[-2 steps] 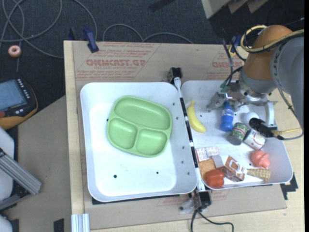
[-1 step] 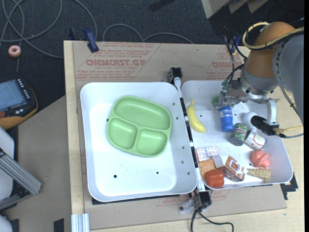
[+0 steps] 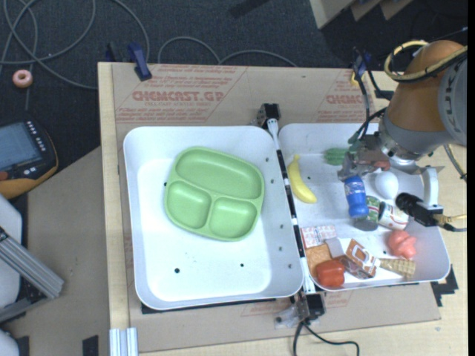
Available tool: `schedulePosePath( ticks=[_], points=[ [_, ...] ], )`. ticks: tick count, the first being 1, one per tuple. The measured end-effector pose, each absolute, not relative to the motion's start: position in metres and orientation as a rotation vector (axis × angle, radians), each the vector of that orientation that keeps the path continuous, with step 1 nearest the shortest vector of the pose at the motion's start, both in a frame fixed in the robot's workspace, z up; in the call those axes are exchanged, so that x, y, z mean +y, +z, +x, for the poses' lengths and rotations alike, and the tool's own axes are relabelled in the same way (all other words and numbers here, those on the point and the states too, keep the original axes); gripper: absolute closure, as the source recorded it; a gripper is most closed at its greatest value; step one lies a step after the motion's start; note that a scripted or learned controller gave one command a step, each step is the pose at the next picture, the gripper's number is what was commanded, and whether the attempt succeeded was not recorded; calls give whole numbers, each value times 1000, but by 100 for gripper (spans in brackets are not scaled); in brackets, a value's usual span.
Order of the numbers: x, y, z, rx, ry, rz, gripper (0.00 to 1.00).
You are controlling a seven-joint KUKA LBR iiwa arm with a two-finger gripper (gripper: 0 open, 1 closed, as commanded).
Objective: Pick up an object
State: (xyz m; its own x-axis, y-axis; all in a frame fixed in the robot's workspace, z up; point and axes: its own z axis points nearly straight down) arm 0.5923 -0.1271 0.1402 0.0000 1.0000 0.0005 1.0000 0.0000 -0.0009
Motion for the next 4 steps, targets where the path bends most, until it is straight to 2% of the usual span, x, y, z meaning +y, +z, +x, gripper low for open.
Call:
schedulePosePath(
  ticks=[1,2,3,4],
  points=[
    [-52,209,554,-2223,-1,-2219,100],
    [-53,209,553,-2221,0,-2221,0],
    [-94,119,555,-2221,0,-2222,0],
    [-154,162,610,-2222,-1,-2225,0]
  ],
)
